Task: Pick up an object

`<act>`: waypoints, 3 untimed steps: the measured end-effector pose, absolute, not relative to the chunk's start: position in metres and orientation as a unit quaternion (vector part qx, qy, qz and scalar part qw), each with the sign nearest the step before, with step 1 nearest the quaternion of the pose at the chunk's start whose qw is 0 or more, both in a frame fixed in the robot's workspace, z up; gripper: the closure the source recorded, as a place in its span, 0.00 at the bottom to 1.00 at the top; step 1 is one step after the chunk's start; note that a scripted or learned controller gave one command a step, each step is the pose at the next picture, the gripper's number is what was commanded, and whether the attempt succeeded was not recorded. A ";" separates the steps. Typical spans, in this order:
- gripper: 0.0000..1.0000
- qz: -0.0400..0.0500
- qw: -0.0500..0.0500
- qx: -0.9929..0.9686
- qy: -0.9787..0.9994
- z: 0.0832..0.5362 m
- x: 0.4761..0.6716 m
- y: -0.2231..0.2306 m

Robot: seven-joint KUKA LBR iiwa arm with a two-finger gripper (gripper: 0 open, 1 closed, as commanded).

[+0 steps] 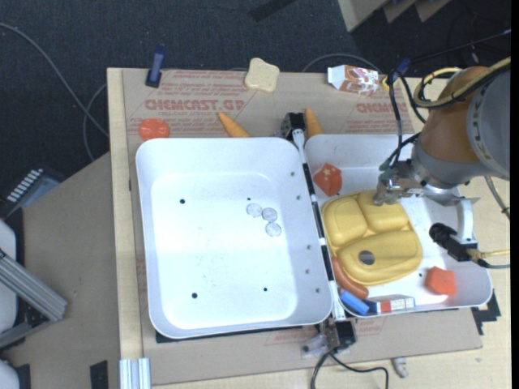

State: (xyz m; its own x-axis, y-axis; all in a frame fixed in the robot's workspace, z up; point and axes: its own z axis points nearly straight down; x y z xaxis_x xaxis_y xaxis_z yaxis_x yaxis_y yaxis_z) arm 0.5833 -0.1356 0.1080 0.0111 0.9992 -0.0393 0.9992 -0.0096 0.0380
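A grey robot arm with an orange band reached in from the right, and its gripper (pixel 388 191) sat low over the right bin (pixel 357 147), at the far edge of a large yellow object (pixel 371 237) that filled the middle of that bin. Whether the gripper was spread or closed could not be told, and nothing could be seen held in it. A small orange-red object (pixel 328 178) lay near the bin's far left corner, another orange piece (pixel 440 281) near its near right corner, and a blue item (pixel 353 303) and a red-and-white item (pixel 392 303) along its near edge. The left bin (pixel 154 241) held three small clear discs (pixel 264 218) near its centre. Judging from this, the grasp was probably aimed at the yellow object; a good attempt would close across a narrow ridge rather than its broad rounded top, then lift straight up, clear of the bin wall.
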 end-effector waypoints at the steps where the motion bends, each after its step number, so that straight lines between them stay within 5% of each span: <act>1: 1.00 0.000 0.002 0.708 0.707 0.192 0.531 -0.195; 2: 1.00 0.001 0.002 0.707 0.708 0.221 0.588 -0.196; 3: 1.00 0.001 0.001 0.706 0.708 0.220 0.628 -0.122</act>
State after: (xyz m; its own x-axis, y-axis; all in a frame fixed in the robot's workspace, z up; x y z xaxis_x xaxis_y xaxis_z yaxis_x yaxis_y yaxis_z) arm 0.6283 -0.1223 0.2199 -0.0030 1.0000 0.0003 1.0000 0.0030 0.0036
